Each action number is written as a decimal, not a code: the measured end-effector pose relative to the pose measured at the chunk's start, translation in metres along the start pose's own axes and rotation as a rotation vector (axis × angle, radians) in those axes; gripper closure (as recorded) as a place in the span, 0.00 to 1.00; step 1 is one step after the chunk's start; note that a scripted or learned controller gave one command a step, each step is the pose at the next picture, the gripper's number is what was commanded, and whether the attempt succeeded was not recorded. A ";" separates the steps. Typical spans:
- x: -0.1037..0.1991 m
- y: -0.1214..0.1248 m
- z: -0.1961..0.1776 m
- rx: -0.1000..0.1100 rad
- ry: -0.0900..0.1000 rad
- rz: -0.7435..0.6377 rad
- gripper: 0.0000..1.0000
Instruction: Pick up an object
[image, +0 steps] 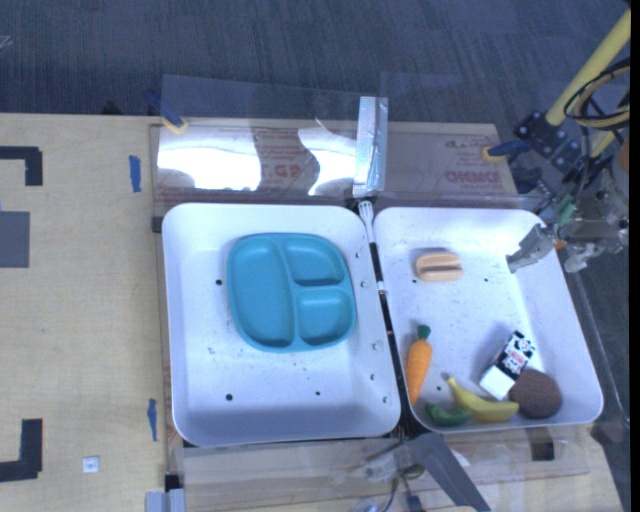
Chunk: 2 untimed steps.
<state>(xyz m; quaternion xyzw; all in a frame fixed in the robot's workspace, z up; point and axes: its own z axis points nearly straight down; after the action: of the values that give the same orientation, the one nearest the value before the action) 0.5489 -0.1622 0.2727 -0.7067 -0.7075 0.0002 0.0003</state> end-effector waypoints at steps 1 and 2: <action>0.005 0.109 0.178 -0.012 -0.004 -0.164 0.00; 0.006 0.111 0.166 -0.017 -0.005 -0.166 1.00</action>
<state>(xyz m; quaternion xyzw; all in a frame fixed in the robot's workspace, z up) 0.6593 -0.1559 0.1069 -0.6457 -0.7636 -0.0043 -0.0073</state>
